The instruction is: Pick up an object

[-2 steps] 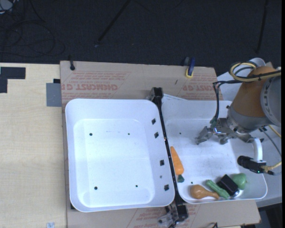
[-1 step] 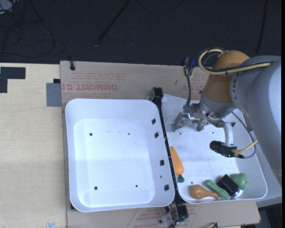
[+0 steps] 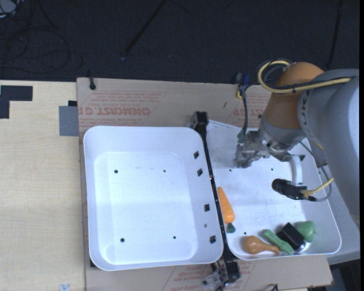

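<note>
My gripper (image 3: 245,155) hangs low over the far left part of the right bin (image 3: 330,223), under the grey arm with its orange band (image 3: 291,99). An orange carrot-like piece (image 3: 225,206) lies against the bin's left wall, well in front of the gripper. Along the near edge lie a tan gourd-shaped toy (image 3: 258,244), a green piece (image 3: 278,240), a black block (image 3: 290,235) and a green rounded piece (image 3: 305,229). Nothing shows in the gripper's grasp.
The left bin (image 3: 94,162) stands beside the right one, with a black divider strip (image 3: 209,180) between them. A small teal bit (image 3: 230,227) lies by the carrot. A black fitting with a yellow cable (image 3: 291,189) hangs off the arm over the right bin.
</note>
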Tool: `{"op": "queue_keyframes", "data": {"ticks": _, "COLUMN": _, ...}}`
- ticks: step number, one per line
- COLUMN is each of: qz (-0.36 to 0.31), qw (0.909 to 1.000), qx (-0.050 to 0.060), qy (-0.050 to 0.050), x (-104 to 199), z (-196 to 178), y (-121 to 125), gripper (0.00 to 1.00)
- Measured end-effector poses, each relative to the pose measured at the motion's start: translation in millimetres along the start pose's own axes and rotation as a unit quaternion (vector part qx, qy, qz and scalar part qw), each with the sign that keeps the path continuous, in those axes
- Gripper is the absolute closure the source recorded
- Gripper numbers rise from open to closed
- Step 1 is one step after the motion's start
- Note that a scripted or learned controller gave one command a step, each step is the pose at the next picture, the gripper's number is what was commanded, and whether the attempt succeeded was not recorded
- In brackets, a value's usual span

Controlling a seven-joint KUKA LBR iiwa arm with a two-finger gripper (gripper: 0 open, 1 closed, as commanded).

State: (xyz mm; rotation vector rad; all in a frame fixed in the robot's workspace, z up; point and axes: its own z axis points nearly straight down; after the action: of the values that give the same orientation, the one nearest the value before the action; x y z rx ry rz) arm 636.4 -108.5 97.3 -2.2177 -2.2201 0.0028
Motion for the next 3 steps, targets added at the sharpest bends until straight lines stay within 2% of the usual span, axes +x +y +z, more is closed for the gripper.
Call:
{"op": "queue_keyframes", "data": {"ticks": 1, "qz": -0.003, "qw": 1.0, "qx": -0.005, "qy": 0.0, "x": 85.9, "z": -96.1, "y": 8.8, "gripper": 1.0}}
{"op": "queue_keyframes", "data": {"ticks": 2, "qz": -0.003, "qw": 1.0, "qx": -0.007, "qy": 0.001, "x": 147.1, "z": -230.9, "y": -25.1, "gripper": 1.0}}
{"op": "queue_keyframes", "data": {"ticks": 3, "qz": -0.003, "qw": 1.0, "qx": 0.0, "qy": 0.0, "x": 235.1, "z": -204.4, "y": -26.8, "gripper": 1.0}}
